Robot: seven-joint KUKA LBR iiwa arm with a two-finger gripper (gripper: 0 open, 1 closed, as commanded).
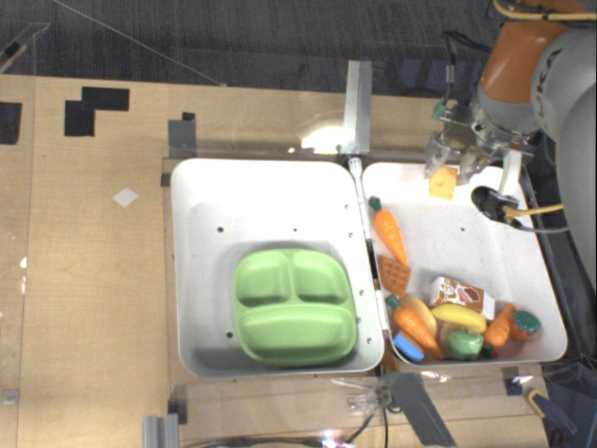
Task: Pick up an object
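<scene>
end effector over right bin | yellow block between fingers

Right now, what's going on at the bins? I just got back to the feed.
The arm has reached in over the far end of the right bin, and its gripper has a small yellow block between its fingers, above the bin floor. The other toy foods lie in that bin: a carrot near the divider and a pile at the near end, including a banana. The left bin holds a green divided plate.
</scene>
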